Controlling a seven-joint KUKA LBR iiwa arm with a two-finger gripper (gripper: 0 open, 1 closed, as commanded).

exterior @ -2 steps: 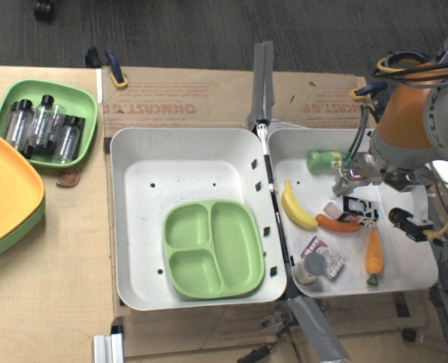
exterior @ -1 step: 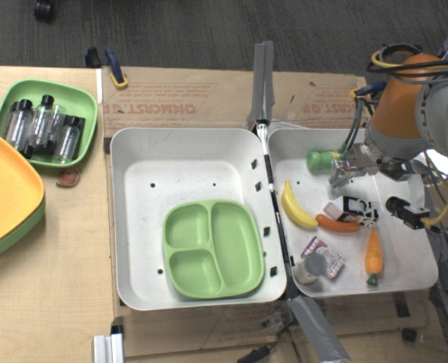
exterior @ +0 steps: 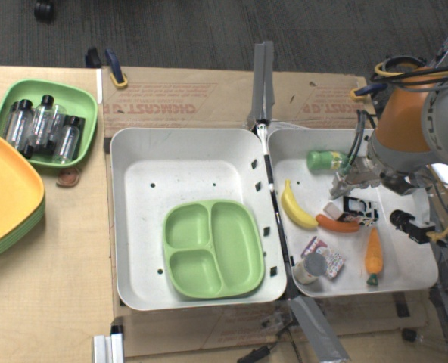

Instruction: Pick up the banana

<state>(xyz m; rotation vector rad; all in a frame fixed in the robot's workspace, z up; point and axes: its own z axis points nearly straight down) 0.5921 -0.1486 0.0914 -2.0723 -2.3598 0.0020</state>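
A yellow banana lies curved near the left wall of the right bin. My gripper hangs low over the middle of that bin, to the right of the banana and apart from it. Its black-and-white fingertips sit just above a red-orange chili-like piece. The arm with its orange band comes in from the right and hides part of the bin's back.
The right bin also holds a green bottle, an orange carrot, a small can and a red-white packet. A green divided plate lies in the left bin. A green tray of bottles and yellow plates sit at left.
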